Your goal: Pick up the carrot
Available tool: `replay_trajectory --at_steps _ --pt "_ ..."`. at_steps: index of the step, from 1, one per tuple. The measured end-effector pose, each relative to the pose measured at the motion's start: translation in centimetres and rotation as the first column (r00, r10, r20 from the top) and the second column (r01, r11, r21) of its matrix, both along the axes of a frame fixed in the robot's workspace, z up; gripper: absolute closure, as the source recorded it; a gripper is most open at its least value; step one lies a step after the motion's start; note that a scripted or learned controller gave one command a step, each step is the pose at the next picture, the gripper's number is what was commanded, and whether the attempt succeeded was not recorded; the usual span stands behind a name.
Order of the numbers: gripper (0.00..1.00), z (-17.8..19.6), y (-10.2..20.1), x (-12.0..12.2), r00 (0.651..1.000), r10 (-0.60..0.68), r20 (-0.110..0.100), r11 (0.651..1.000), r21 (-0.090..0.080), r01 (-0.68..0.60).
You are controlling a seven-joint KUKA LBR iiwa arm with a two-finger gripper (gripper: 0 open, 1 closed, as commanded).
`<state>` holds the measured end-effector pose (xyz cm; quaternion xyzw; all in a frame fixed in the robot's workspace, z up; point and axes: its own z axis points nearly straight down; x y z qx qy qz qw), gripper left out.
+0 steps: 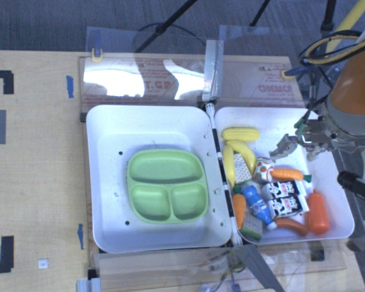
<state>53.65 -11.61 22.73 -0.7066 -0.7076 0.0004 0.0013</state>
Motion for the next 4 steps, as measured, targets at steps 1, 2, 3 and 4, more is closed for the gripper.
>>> replay_trajectory --at_steps 1,2,3,4 --pt "0.00 -4.2 -6.5 1.1 0.990 0.139 0.001 0.990 0.000 -0.139" --pt "0.00 -14.1 -7.0 0.1 0.968 0.251 0.007 0.968 -0.004 -0.251" --pt "1.00 -13.0 -7.2 0.2 0.969 0.248 0.012 0.969 -0.007 -0.248" --pt "1.00 -4.3 -2.1 -1.7 0.953 0.304 0.004 0.953 -0.002 -0.304"
